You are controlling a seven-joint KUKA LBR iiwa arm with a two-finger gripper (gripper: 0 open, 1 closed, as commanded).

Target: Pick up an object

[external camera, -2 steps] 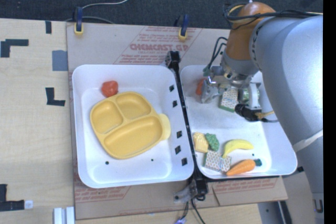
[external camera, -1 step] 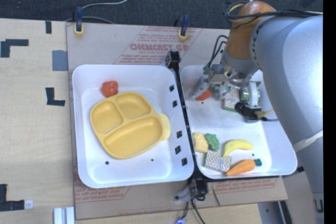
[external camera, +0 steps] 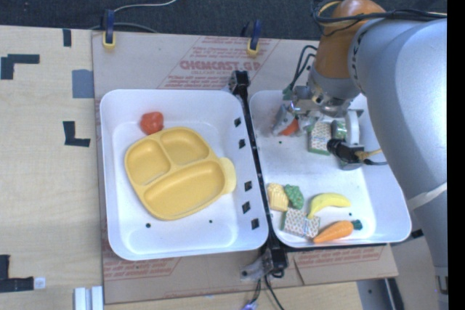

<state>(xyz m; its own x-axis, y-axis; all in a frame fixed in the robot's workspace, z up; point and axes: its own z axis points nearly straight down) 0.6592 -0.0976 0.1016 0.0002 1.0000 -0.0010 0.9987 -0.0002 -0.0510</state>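
My gripper (external camera: 285, 123) is low over the back left part of the right bin (external camera: 378, 189), close to the divider. A small orange-red piece (external camera: 290, 129) shows right at its tip, touching or nearly touching it. Just to its right lies a green and white packet (external camera: 320, 136). Along the bin's front lie a yellow chunk (external camera: 277, 196), a green piece (external camera: 294, 194), a banana (external camera: 328, 202), a checkered cracker (external camera: 300, 223) and a carrot (external camera: 334, 231).
The left bin (external camera: 120, 214) holds a yellow divided plate (external camera: 178, 170) and a red tomato (external camera: 152, 122) behind it. A black divider (external camera: 251, 156) runs between the bins. The grey arm (external camera: 407, 105) covers the right bin's back right corner.
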